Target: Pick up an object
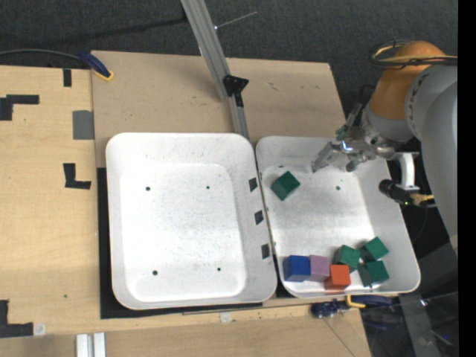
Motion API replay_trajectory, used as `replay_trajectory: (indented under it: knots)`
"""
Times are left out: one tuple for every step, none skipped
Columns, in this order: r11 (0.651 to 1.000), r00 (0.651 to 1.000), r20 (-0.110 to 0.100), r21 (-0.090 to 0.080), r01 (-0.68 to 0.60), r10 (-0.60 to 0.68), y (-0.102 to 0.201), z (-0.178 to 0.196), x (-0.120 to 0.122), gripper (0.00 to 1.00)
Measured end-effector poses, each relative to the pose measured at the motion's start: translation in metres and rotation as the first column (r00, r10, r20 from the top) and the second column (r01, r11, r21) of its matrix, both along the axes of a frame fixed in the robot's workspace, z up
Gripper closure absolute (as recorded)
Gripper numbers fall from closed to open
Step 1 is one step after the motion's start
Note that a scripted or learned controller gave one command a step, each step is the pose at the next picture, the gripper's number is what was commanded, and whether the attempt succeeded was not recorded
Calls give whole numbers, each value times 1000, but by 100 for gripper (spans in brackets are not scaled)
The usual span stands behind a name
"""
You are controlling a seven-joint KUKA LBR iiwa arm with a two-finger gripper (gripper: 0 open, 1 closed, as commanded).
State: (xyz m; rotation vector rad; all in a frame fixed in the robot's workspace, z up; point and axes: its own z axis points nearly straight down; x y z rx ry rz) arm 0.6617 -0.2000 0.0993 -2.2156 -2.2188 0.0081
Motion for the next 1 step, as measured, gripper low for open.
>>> replay_trajectory:
  knots:
    - [1000, 1000, 5, -2, -1, 1, 1, -8, 0, 0]
